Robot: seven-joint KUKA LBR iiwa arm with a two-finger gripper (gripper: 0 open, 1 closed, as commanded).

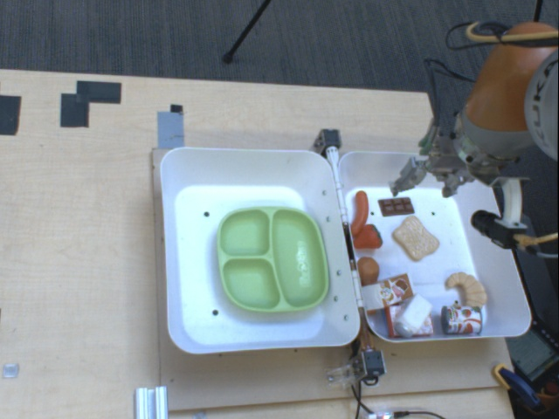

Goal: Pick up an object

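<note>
Nearest the camera, along the front edge of the right bin (515, 317), sit a small can (461, 319), a white packet (414, 314) and a red-and-brown snack box (391, 291). Just behind the can lies a croissant (466, 287). Further back in the same bin are a slice of bread (415, 237), a dark chocolate bar (396, 206), and along the left wall a sausage (361, 208), a red piece of food (367, 236) and a small brown round item (369, 270). All of these rest on the bin floor.

The left bin (175, 234) holds a green divided plate (272, 259), lying flat in its middle.

The gripper (430, 178) hangs over the far edge of the right bin, reaching in from the right under the grey-and-orange arm (511, 85). Its two fingers (405, 180) are spread apart, with nothing between them. It stands near the chocolate bar and the bread but appears clear of both, and how high above the bin floor it is cannot be judged with certainty.

As for progress, the pick looks to be at its start: no object is lifted, tilted or gripped. What is left is most of the task, namely choosing a target, lowering the spread fingers around it, closing on it and raising it out of the bin. The chocolate bar and the bread seem the closest candidates.
</note>
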